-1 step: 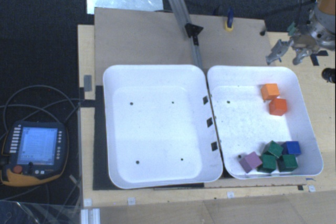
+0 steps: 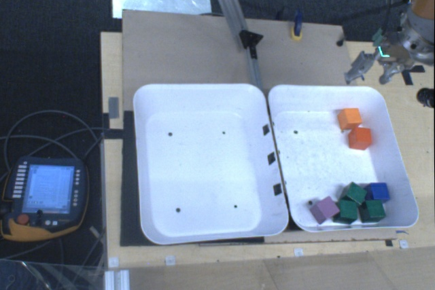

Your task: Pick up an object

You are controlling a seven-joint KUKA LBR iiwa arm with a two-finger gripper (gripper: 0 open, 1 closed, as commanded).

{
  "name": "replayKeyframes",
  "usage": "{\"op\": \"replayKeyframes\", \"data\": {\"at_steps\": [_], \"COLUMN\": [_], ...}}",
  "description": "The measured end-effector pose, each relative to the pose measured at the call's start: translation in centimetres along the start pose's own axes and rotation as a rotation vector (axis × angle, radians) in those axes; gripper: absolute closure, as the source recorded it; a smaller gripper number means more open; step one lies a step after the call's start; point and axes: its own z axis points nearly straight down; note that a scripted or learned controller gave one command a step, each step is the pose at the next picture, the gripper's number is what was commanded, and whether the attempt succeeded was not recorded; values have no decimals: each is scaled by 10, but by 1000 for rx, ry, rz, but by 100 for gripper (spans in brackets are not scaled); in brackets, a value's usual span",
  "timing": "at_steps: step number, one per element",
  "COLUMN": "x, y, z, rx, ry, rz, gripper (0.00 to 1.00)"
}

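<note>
Your gripper (image 2: 372, 69) is hanging out at the upper right of the frame, just past the top edge of the right bin (image 2: 394, 120), fingers spread apart and gripping nothing. Two orange blocks (image 2: 355, 128) are sitting in that bin's upper right, while a purple block (image 2: 325, 208), green blocks (image 2: 353, 202) and a blue one (image 2: 378, 191) are crowding its lower right corner (all touching, pretty much).

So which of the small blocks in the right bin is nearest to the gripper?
The lighter orange block, nearest the gripper; the darker orange one lies just below.
</note>
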Motion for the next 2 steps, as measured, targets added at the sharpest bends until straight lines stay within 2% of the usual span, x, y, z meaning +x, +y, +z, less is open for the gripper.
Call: {"op": "replayKeyframes", "data": {"at_steps": [2], "x": [6], "y": [11], "z": [110], "rx": [5], "ry": [2], "rz": [0], "gripper": [0]}}
